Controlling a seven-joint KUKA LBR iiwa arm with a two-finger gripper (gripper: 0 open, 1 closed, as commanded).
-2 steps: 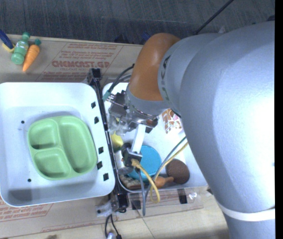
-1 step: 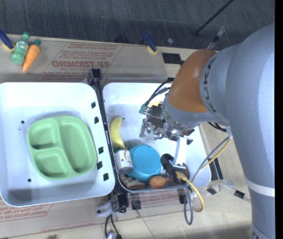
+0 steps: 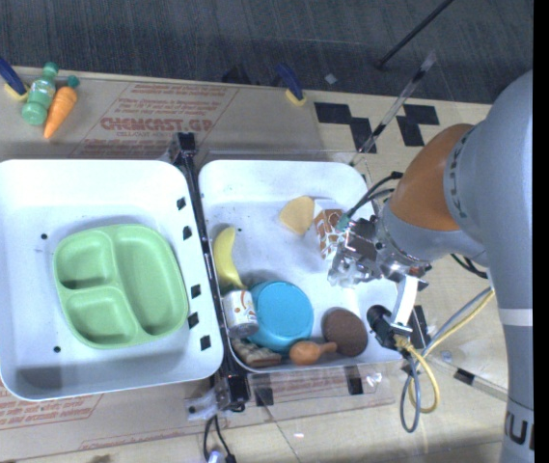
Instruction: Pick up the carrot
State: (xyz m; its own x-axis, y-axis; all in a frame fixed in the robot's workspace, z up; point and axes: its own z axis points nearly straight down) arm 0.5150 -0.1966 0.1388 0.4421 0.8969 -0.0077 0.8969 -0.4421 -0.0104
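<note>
- Carrot [image 3: 59, 111] lies outside both bins, on the cardboard at the far left corner, just beside a green bottle [image 3: 38, 99].
- Gripper [image 3: 349, 258] hangs low in the right bin [image 3: 255, 181], near a small patterned box [image 3: 327, 228]; you cannot tell its state from here.
- Step in hand: approach not yet made, by my reading.
- Next: you need a long reach across the left bin [image 3: 13, 191], well apart from here.

The carrot [image 3: 59, 111] is small and orange with a green top, and it lies outside both bins on the brown board at the upper left corner. It rests at a slant, green end up and to the right, tip pointing down-left, just beside a green bottle-shaped toy [image 3: 39, 99].
</note>
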